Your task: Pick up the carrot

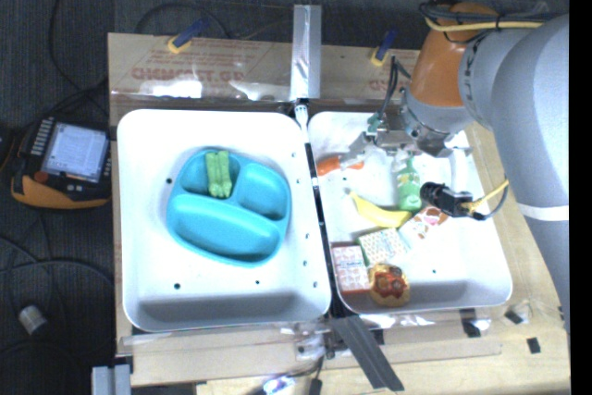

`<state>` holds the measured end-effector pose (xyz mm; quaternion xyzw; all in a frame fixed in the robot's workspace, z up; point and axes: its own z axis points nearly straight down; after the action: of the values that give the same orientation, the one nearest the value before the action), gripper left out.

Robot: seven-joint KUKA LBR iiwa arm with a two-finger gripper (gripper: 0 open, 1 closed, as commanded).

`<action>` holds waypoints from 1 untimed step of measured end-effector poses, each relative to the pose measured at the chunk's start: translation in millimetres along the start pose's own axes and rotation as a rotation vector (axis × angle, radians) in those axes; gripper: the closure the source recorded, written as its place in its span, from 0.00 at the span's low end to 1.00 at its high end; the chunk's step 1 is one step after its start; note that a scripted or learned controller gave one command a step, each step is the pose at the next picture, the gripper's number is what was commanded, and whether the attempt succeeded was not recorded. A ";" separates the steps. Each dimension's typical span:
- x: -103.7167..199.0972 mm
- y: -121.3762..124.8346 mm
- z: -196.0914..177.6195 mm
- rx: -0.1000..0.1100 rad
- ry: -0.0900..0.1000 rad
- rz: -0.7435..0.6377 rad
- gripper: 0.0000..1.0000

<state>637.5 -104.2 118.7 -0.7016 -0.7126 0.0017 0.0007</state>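
Note:
The carrot (329, 165) is a small orange piece lying at the upper left of the right bin (481, 277), close to the divider between the bins. My gripper (382, 136) hangs over the upper middle of that bin, a short way to the right of the carrot and slightly behind it. The grey arm with its orange band (442, 69) comes in from the right above it. I see nothing held at the gripper.
In the right bin lie a green bottle (408, 186), a yellow banana (380, 211), a patterned card (382, 245), a small red box (349, 266) and a brown-red item (389, 284). The left bin (148, 291) holds a blue divided plate (231, 217) with a green vegetable (218, 173).

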 end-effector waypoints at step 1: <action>1.0 -47.8 28.6 -0.017 -0.003 -0.145 0.00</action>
<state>589.6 -104.0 90.3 -0.6481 -0.7615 -0.0033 -0.0063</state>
